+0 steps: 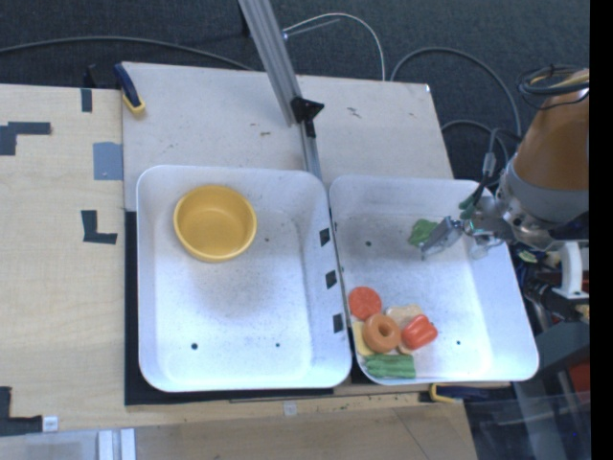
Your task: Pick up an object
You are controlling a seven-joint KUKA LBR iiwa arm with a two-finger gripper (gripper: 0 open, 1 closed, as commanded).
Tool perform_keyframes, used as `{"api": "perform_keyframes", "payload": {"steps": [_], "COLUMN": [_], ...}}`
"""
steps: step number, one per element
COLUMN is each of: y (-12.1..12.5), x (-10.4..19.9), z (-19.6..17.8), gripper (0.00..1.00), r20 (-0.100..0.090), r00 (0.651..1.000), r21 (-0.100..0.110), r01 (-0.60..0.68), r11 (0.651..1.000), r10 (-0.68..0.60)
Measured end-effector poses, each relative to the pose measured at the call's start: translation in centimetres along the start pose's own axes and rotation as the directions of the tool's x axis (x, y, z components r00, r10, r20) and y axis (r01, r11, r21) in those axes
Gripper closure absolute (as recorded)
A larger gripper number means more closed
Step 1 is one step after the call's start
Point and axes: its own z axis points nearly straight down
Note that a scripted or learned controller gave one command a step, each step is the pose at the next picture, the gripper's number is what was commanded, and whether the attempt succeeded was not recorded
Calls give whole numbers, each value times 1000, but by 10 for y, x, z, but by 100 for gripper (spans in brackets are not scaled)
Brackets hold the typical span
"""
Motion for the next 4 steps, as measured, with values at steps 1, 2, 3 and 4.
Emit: {"api": "perform_keyframes", "payload": {"steps": [1,2,3,4], "y": [0,-4,-3,-3], "x": [0,3,7,7], "z": [0,44,108,133], "gripper": [0,0,0,0], "r20": [0,0,-1,2], "r00": [1000,1000,1000,1000], "r21": [0,4,6,-2], "r01": [0,-1,-1,-1], "r11": [1000,1000,1000,1000], "r10": [0,1,1,1]}}
